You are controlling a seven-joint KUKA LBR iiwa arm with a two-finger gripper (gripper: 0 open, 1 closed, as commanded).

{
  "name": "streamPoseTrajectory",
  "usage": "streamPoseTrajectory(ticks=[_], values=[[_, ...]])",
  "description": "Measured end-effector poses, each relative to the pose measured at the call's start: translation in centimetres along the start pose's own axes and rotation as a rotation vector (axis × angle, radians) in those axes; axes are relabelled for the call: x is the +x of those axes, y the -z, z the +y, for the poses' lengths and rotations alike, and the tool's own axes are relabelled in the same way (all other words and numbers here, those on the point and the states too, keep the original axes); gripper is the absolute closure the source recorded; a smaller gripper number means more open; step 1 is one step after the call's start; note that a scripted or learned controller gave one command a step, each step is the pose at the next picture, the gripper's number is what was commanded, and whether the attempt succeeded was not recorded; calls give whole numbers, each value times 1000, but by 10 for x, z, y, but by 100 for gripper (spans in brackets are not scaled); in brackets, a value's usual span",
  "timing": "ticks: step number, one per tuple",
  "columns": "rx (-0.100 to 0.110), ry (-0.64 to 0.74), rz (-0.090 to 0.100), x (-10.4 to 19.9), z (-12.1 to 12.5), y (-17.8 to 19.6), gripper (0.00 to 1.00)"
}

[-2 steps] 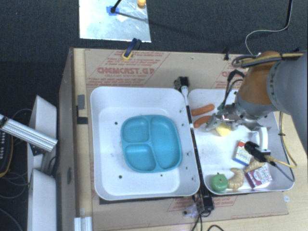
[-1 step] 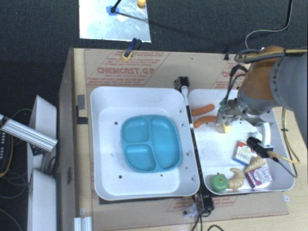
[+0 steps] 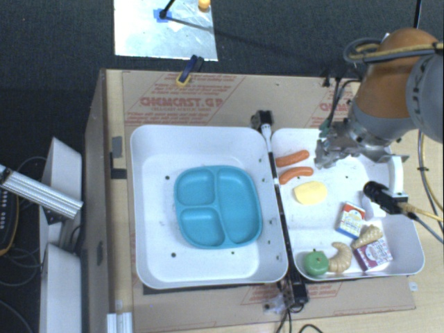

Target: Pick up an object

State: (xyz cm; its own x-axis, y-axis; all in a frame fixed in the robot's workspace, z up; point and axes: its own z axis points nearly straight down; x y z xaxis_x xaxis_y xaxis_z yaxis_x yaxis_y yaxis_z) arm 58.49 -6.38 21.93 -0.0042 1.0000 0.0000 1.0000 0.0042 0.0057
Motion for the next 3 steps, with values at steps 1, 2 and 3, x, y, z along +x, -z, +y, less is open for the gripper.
streamPoseTrajectory(ticks=[1, 2, 3], values=[[5, -3, -1, -49, 44, -48, 100], [5, -2, 0, -29, 15, -63, 100], [4, -3, 0, -29, 15, -63, 0]])
